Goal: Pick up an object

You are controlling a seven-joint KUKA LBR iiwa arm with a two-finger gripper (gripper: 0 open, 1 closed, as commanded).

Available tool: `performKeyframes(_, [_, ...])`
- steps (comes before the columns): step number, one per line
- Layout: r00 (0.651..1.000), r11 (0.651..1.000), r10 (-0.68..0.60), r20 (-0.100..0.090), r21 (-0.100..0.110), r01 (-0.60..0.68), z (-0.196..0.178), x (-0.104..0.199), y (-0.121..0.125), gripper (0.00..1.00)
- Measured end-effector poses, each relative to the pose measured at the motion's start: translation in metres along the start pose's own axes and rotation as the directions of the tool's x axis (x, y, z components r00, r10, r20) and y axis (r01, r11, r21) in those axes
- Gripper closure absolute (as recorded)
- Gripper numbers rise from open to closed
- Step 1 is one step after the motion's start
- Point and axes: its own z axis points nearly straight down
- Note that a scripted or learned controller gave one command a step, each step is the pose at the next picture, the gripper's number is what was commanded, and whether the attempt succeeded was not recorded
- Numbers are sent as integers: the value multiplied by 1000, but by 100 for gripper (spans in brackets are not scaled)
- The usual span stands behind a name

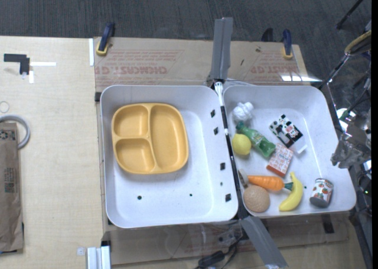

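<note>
Blue clamps pin cardboard sheet behind bins; brown paper bag at table left edge.

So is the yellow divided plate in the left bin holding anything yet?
Empty. The yellow plate shows bare bottoms in all three compartments; the carrot, banana and lemon all lie in the right bin.

Red lettering runs in two lines across the cardboard sheet lying behind the two white bins; it appears upside down in the camera view and seems to read "CHEMCRATS" or similar, though the characters are too faint to confirm. Well to the left of the bins, the brown paper bag carries small dark print that cannot be read. Inside the right bin, the small carton and the can bear printed labels, equally illegible.
</note>
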Motion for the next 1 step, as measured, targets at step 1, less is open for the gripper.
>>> performKeyframes(1, [918, 918, 395, -42, -16, -396, -118, -3, -8, 100])
